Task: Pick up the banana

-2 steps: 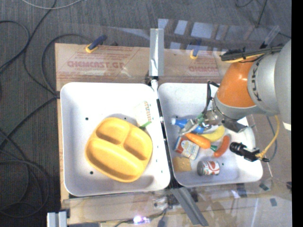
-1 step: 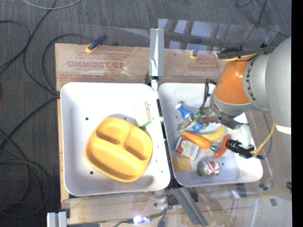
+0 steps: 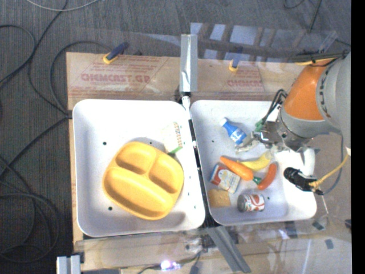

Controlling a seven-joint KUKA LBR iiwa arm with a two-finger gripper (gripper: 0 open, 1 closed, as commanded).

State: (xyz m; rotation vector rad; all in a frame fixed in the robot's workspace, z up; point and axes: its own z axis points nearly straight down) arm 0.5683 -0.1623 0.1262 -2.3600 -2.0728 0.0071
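The banana (image 3: 260, 162) is small and yellow. It lies in the right bin (image 3: 296, 207) near the middle, with its left end tucked under an orange carrot (image 3: 236, 167). My gripper (image 3: 255, 142) hangs just above the banana's upper side, reaching in from the right below the arm's orange band (image 3: 304, 99). Nothing is visibly held in it, and the banana rests on the bin floor.
Around the banana lie a blue-and-white bottle (image 3: 234, 131), a red pepper (image 3: 267, 177), a red packet (image 3: 225, 177), a brown block (image 3: 218, 198) and a can (image 3: 251, 202). The left bin (image 3: 91, 124) holds a yellow divided plate (image 3: 144, 178) and a small green-tipped item (image 3: 176, 140).
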